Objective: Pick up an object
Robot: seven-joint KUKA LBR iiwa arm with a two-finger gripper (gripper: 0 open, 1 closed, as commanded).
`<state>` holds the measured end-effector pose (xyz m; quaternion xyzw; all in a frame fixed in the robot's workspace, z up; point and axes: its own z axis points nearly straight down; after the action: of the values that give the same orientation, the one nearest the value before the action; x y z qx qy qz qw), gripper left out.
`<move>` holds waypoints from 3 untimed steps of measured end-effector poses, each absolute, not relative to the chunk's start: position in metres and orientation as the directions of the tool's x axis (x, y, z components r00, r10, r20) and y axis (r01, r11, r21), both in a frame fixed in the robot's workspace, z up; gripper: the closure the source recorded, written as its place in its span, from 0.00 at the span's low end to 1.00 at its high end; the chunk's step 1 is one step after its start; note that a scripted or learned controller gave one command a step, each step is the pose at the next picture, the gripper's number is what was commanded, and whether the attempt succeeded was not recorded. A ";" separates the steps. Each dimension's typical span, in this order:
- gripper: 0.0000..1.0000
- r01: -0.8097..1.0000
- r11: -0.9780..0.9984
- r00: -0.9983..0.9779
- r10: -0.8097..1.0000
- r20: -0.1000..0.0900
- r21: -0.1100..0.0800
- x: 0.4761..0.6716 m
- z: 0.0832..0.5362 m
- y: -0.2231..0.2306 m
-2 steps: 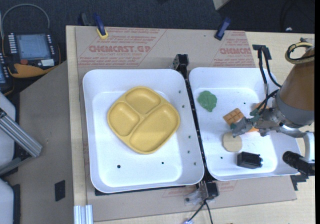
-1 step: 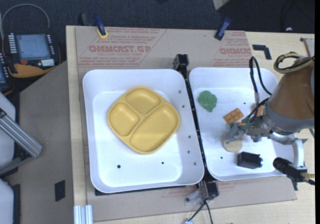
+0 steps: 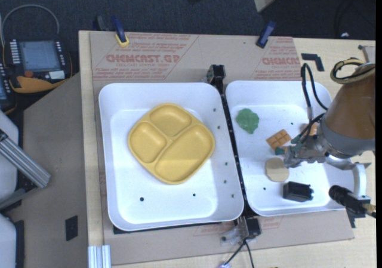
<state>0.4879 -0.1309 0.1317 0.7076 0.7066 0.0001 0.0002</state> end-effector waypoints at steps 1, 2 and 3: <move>1.00 1.000 0.001 -0.001 1.000 -0.003 0.008 0.488 0.195 -0.130; 1.00 1.000 0.001 -0.001 1.000 -0.003 0.008 0.490 0.249 -0.130; 1.00 1.000 0.006 -0.006 1.000 0.000 0.004 0.514 0.253 -0.086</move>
<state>0.5139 -0.0857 0.2525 0.7051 0.7091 0.0013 0.0014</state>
